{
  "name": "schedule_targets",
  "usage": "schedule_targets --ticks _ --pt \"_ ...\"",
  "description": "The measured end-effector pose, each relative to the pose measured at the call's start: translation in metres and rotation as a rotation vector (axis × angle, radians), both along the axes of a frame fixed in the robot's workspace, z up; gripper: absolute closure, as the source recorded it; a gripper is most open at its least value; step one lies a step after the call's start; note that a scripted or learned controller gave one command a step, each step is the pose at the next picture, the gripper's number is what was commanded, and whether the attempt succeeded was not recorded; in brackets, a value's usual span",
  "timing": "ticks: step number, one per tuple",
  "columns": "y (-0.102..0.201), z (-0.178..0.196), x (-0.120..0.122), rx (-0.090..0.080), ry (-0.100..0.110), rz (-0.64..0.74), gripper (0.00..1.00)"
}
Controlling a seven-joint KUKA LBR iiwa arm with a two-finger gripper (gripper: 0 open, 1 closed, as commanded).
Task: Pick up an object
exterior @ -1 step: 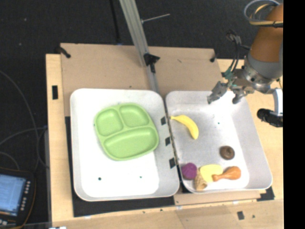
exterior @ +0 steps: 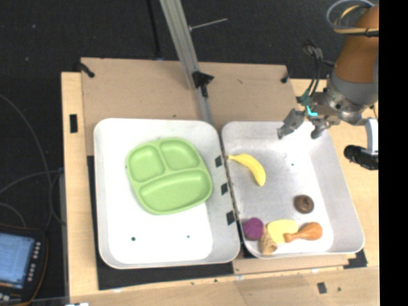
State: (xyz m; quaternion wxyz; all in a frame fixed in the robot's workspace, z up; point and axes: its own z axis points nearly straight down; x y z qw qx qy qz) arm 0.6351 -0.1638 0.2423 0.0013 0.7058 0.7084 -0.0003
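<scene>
The two-finger gripper (exterior: 300, 125) sits above the far right corner of the right-hand shallow white bin (exterior: 338, 190), below the grey wrist and orange band of the arm (exterior: 354, 56). Its two fingers are spread apart, with nothing between them.

The objects available for picking all lie in the right-hand bin, nearer the camera than the gripper:
- A yellow curved plastic banana (exterior: 250, 167) lies close to the bin's left wall, to the lower left of the gripper and apart from it. It is the nearest item to the fingers.
- A small brown ring-shaped doughnut (exterior: 303, 203) lies toward the bin's right side, well below the gripper.
- A purple round ball-like item (exterior: 253, 227), a pale yellow wedge-shaped piece (exterior: 278, 229) and an orange-brown drumstick-shaped toy (exterior: 305, 233) are grouped along the bin's near edge, well apart from the gripper. The yellow piece touches the drumstick toy.

The left-hand shallow white bin (exterior: 115, 234) holds a light green three-compartment plastic plate (exterior: 169, 176).
</scene>
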Motion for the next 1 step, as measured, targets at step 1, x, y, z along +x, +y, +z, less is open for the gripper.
schedule_targets --ticks 1 --pt "0.0056 -0.0538 0.0079 0.001 0.004 0.001 0.00"
